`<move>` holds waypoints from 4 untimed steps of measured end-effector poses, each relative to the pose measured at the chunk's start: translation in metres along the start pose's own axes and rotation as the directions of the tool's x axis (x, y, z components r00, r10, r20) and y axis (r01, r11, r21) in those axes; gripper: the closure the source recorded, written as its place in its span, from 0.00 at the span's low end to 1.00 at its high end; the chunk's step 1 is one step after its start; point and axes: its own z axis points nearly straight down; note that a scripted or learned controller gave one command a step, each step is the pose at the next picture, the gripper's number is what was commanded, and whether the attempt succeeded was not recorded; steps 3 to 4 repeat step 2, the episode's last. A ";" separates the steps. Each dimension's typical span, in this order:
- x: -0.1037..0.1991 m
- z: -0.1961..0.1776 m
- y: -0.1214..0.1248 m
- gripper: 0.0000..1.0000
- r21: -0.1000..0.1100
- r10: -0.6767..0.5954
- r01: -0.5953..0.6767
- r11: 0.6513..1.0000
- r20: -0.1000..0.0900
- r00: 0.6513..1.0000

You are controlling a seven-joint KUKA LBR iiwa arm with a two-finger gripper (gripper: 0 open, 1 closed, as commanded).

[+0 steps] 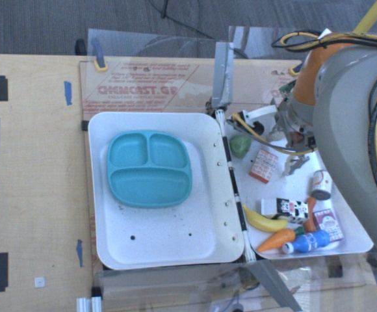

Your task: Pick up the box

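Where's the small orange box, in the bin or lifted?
In the bin. The orange box lies flat on the right bin floor, gripper beside it.

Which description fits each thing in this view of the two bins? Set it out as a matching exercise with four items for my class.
Things:
1. divided plate
2. banana
3. carrot
4. small box

Descriptions:
A. yellow, just above the carrot
B. turquoise, in the left bin
C. orange and white, below the gripper
D. orange, at the right bin's near edge

Pairs: 1-B, 2-A, 3-D, 4-C
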 end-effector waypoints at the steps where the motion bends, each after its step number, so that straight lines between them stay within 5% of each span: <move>1: -0.001 -0.006 0.001 1.00 0.004 0.003 -0.003 1.000 0.004 1.000; 2: -0.001 -0.006 0.001 0.00 0.004 0.003 -0.003 1.000 0.004 1.000; 4: -0.001 -0.006 0.001 0.00 0.004 0.003 -0.003 1.000 0.004 1.000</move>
